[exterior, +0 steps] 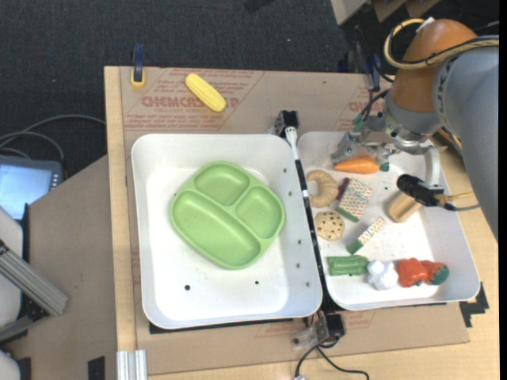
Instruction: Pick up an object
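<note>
Orange carrot [356, 165] just below pincer [366, 145].

We see an orange carrot [356, 165] lying on its side at the back of the right bin [459, 244], its tip pointing toward the left bin [150, 212]. In front of it lie a tan ring [322, 188], a speckled packet [353, 199], a round cookie [329, 226], a tan block [402, 207], a small patterned bar [371, 233], a green piece [347, 266], a whitish lump [381, 274] and a red toy [418, 272]. A green divided plate [226, 214] rests in the left bin. A yellow corn cob [205, 93] lies on the bench [261, 93] behind it.
</note>
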Robot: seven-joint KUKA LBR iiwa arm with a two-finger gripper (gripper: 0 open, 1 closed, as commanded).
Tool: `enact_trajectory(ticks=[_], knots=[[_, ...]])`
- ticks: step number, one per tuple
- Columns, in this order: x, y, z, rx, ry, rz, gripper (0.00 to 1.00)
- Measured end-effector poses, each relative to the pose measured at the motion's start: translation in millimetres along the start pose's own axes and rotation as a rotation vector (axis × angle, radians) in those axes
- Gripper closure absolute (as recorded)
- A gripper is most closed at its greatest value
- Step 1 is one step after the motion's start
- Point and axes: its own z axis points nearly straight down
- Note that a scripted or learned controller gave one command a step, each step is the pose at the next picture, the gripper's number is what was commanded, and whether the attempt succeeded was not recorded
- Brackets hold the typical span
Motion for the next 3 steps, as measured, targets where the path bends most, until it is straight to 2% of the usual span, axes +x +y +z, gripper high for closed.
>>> enact_trajectory(ticks=[1,2,3], knots=[[-10,-125,19,0.029,0.006,0.006,0.0],[22,-34,19,0.009,0.002,-0.005,0.0],[2,-59,19,0.021,0.005,0.003,0.0]])
